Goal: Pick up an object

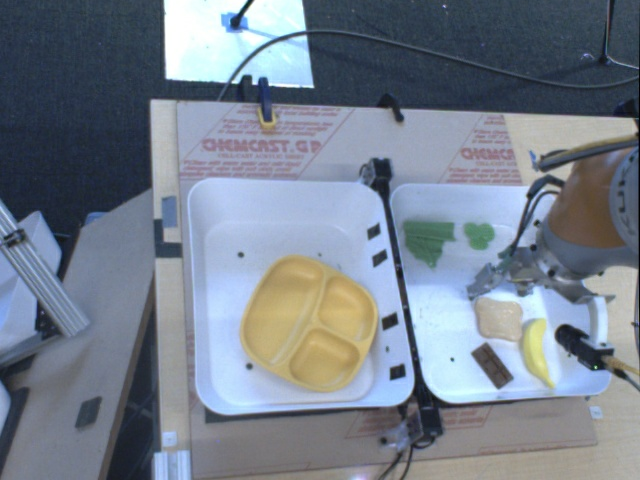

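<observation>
A: Right bin [440, 373] as landmark: beige bread-like piece [499, 318] lying near its middle, a little toward the right wall. Banana [537, 351] just beside it on the right, brown bar [492, 364] just below it, 2 green pieces, the long green one [428, 240] and the small green one [479, 234], up near the far wall.

B: And the gripper [503, 277]?

A: Hanging just above the beige piece, toward the far wall of that bin. Nothing seen between the fingers. Open or shut: cannot tell from this slant.

B: Best pick?

A: Probably the beige piece, being closest. Looks light and likely soft, with a matte face, so unlikely to slip. Probably squashes under a hard squeeze. Better taken across the narrow width at mid-body, with gentle closing.

B: Risks?

A: Banana touching or nearly touching its right edge, so 1 finger could catch that instead. Smooth curved skin there, likely to roll away.

B: Left bin [215, 268]?

A: Holding a yellow divided tray [310, 323]. Wide and shallow, and hard to take hold of except by the rim.
</observation>
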Available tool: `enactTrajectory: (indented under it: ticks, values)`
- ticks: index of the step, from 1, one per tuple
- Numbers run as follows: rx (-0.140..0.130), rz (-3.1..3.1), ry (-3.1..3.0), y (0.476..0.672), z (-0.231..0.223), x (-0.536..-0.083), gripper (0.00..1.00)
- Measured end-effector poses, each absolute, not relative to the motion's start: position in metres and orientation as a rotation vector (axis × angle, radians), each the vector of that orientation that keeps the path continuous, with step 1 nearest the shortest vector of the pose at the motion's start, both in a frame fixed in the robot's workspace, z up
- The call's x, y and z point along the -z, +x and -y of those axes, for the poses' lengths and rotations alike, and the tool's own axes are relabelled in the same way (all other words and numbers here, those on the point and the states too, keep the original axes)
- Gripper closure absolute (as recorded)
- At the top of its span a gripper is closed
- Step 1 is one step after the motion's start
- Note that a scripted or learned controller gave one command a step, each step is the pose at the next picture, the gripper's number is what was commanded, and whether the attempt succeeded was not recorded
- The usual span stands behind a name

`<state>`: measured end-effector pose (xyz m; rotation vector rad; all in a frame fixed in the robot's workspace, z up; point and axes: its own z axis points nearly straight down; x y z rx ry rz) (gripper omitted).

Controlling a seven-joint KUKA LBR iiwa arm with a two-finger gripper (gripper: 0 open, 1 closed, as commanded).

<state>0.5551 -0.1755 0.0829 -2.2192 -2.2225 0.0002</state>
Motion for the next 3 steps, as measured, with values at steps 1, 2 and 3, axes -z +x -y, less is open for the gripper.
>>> enactTrajectory:
  ticks: [1, 2, 3]
  values:
    - [0.003, 2.226, -2.222, 0.556, 0.176, -0.096, 1.0]
    - [0.006, 2.231, -2.222, 0.562, 0.178, -0.16, 1.0]
    - [0.006, 2.231, -2.22, 0.564, 0.167, -0.213, 1.0]
